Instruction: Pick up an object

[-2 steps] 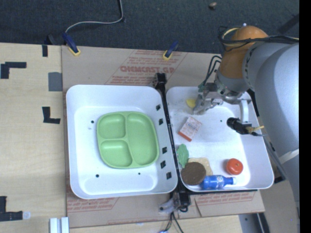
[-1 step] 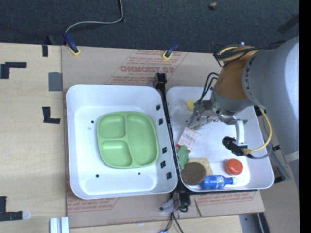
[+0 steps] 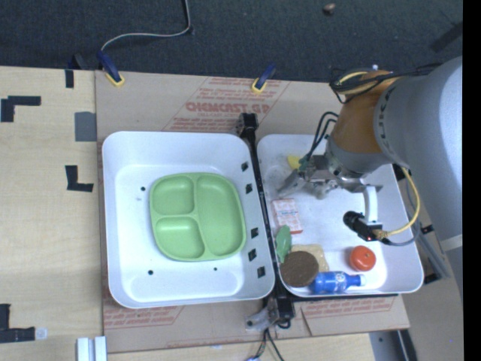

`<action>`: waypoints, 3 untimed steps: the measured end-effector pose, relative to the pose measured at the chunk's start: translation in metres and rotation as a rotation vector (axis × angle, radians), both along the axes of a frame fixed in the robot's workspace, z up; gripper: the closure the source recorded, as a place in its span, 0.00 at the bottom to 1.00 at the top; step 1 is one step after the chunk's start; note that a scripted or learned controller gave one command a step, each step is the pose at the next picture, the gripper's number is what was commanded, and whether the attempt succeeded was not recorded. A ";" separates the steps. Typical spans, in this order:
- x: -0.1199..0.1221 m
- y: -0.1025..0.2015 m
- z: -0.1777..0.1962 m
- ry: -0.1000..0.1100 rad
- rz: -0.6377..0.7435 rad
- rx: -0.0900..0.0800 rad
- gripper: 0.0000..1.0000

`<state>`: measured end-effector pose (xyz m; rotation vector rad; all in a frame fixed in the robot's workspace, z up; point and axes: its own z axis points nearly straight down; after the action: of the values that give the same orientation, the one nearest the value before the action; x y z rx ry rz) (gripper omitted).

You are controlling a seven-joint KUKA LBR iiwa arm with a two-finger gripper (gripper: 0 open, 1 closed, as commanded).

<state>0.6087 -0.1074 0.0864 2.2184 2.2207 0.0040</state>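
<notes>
Wooden worktop [image 3: 45, 224], two white bins [image 3: 120, 224], hand [image 3: 294, 180] low in the right one, grip impossible to tell.

2 white bins sit side by side on a cardboard sheet. The left bin [image 3: 120, 201] holds a green divided plate [image 3: 198, 216]. Over the right bin [image 3: 406, 273], the gripper [image 3: 294, 181] reaches in near the upper left corner. Below it lie a card [image 3: 286, 214], a green piece [image 3: 282, 242], a brown disc [image 3: 300, 268], a blue bottle [image 3: 335, 282] and an orange ball [image 3: 362, 258].
</notes>
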 end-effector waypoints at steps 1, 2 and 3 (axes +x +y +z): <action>0.057 -0.001 -0.002 0.021 -0.003 0.002 0.00; 0.057 -0.009 -0.002 0.022 -0.001 0.006 0.00; 0.057 -0.008 -0.002 0.021 -0.003 0.003 0.00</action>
<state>0.6655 -0.1151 0.0841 2.2333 2.2297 -0.0156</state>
